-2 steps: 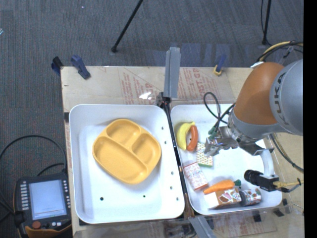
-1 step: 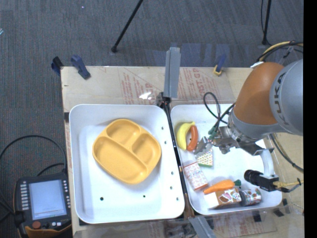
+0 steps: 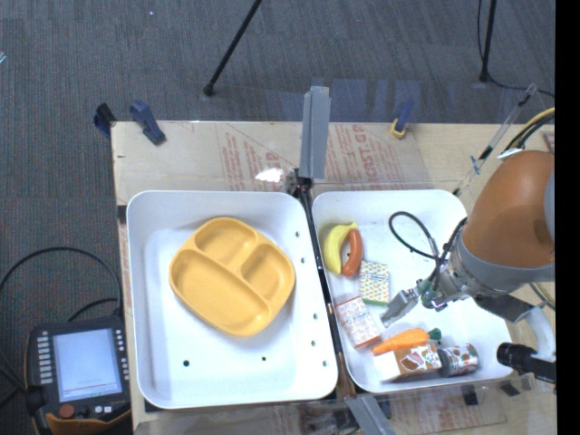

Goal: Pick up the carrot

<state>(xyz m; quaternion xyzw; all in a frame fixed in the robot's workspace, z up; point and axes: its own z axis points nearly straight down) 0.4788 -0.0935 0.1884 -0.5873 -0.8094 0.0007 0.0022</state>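
While nothing is lifted yet, the pick looks unstarted or at most in approach. Left bin [image 3: 145, 243] holds a yellow divided plate [image 3: 233, 275], sitting flat, well apart from anything the task needs. Right bin [image 3: 471, 208] has the clutter: a banana [image 3: 335, 246] with a red-orange sausage-like piece [image 3: 352, 253] touching it near the top left, a small patterned packet [image 3: 374, 282] below, then a red-and-white carton [image 3: 357, 321] near the divider. Carrot [image 3: 401, 341] lies flat on the bin floor near the front, orange with a green end toward the right, just above a small juice-type box [image 3: 418, 360] and beside a can [image 3: 459, 359] on its side. Gripper [image 3: 400, 305] hangs just above and left of the carrot, close but not on it; nothing sits between its fingers, and whether they're spread or closed can't be told from this angle. Left to do, judging by this: line up over the carrot, descend, close, lift. Neighbours are tight, so a clean grab looks tricky.
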